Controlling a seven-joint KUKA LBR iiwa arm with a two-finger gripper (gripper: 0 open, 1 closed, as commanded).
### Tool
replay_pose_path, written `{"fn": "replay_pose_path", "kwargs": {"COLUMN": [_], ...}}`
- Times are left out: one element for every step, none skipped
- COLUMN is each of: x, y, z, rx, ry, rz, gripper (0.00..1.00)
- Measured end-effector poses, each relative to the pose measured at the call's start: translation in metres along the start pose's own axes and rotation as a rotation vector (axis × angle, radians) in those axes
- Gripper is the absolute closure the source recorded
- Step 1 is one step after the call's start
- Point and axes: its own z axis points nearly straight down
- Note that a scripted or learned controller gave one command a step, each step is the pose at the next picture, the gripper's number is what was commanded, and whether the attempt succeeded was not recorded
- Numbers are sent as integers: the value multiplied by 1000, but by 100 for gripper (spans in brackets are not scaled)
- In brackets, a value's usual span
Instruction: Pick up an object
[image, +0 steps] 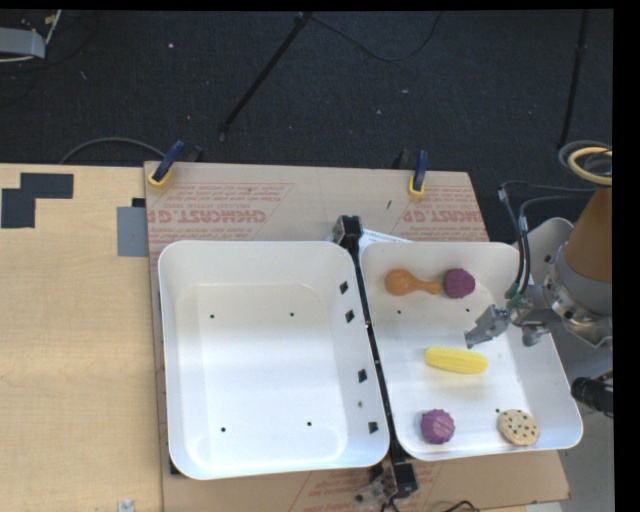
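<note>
I'm hovering the gripper (487, 328) above the yellow plastic corn cob (456, 360) | fingers: can't tell | risk: cob rolling away on contact.

In the right bin (570, 400): an orange pear (405, 283) touching a purple ball (459, 283) near the far edge, a yellow corn cob (456, 361) lying mid-bin, a purple berry (437, 426) and a speckled cookie (518, 428) along the near edge.

Right shallow white plastic bin (540, 400): orange pear-shaped toy (405, 283) touching round purple toy (459, 283) near back edge; yellow corn-shaped toy (456, 361) centre; purple berry-shaped toy (437, 426) and round speckled cookie toy (518, 428) along front edge.
</note>
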Motion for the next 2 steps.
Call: {"fn": "replay_pose_path", "kwargs": {"x": [28, 10], "y": [77, 5], "z": [83, 130], "rx": [7, 2], "ry": [2, 0], "rz": [-3, 2], "gripper": [0, 0]}}
